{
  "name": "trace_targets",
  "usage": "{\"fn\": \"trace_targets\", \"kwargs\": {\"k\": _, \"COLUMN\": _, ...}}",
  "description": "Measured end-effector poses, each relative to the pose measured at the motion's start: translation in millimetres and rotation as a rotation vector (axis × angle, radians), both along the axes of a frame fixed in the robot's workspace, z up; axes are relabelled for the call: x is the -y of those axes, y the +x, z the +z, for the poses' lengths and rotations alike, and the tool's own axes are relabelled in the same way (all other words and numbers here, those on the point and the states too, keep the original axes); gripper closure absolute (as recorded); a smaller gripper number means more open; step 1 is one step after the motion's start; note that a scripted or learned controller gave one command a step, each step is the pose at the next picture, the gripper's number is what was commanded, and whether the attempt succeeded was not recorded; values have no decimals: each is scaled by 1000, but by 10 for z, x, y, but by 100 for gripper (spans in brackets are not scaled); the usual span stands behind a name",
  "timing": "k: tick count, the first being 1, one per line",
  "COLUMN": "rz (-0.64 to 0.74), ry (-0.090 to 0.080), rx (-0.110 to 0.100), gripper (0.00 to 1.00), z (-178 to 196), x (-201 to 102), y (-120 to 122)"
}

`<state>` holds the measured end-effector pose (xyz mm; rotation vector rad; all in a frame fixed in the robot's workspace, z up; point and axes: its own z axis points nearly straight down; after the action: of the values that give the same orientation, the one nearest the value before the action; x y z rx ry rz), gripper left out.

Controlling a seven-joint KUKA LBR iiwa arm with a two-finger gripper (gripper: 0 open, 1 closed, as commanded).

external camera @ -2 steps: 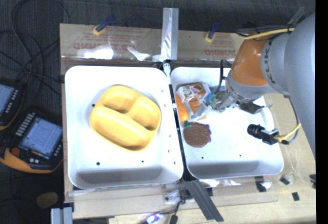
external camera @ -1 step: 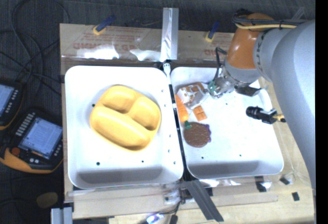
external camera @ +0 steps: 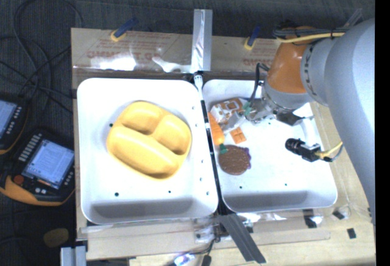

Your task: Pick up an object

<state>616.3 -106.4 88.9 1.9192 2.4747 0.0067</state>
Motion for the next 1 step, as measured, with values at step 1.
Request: {"fn": "trace_targets", "kwargs": {"k": 1, "rz": 1, "ry": -2, "rx": 2, "gripper": 100, "z": 103, "x": 0, "y": 8}}
